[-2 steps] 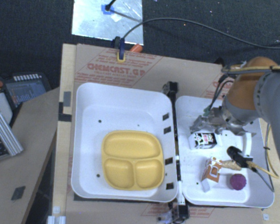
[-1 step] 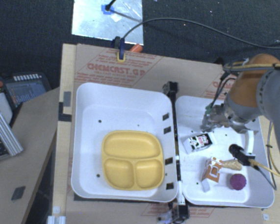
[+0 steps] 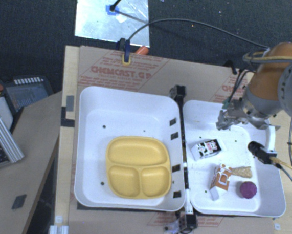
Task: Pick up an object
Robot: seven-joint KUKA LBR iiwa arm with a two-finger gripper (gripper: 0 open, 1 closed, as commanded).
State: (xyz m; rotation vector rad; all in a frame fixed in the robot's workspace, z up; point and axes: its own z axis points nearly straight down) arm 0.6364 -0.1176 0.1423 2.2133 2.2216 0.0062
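Faintly, red "CHEMCAST GP" lettering [image 3: 121,72] marks the board behind both bins [image 3: 137,100].

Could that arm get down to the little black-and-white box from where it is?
Probably yes. The gripper hangs above the right bin, and the box lies just below it with nothing on top or crowding it.

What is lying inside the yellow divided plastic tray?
Nothing shows in the three compartments of the yellow divided plastic tray. It sits in the left shallow white bin; the bin floor beneath it is covered.
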